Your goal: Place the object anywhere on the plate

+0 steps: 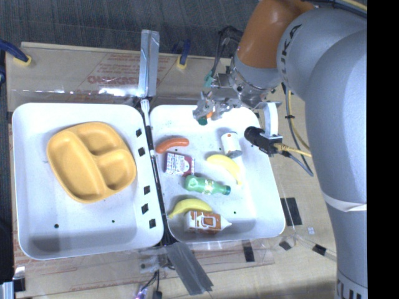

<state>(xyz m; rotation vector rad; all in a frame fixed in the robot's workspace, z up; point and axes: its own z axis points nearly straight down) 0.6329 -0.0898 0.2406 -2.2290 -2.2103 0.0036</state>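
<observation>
Bench [75, 64], arm-hidden right bin [268, 220] corner

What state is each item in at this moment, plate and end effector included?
Plate: upright in the left bin, nothing on it.
Sausage: lying in the right bin.
Red carton: lying flat.
Green bottle: on its side.
Two bananas: lying loose.
Orange carton: lying at the near wall.
White bottle: on its side.
End effector: over the right bin's far edge.

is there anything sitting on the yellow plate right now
No, the yellow plate in the left bin is bare; the hot dog lies in the right bin.
</observation>
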